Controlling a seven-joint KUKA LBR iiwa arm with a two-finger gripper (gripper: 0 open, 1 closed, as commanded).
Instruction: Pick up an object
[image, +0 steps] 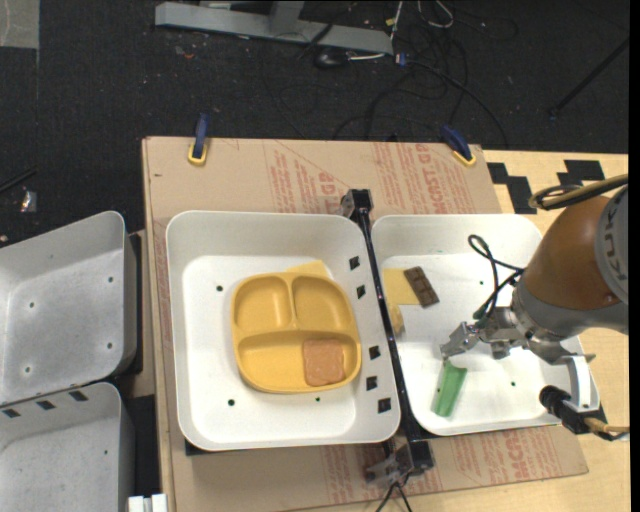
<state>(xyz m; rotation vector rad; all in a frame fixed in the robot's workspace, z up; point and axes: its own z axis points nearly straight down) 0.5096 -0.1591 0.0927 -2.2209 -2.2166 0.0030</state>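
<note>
We see a brown cardboard-covered bench (300, 170) carrying two shallow white bins side by side. The left bin (190, 300) holds a yellow sectioned tray (270, 310), and a pinkish-tan block (323, 360) lies in the tray's lower right compartment. The right bin (440, 235) holds the remaining items. The arm (575, 270) enters from the right, and its orange-brown band covers part of that bin's right wall. The gripper (462, 340) sits low over the bin floor, and we read its metal fingers as slightly parted with nothing between them, although glare and blur make the tips hard to make out. A green cylindrical object (449, 390) lies on the bin floor just below the gripper, tilted; we cannot tell whether the two touch. A yellow flat piece (392, 290) lies against the divider between the bins, its lower part difficult to separate from the rim. A small dark brown bar (422, 286) rests at that piece's right edge.
</note>
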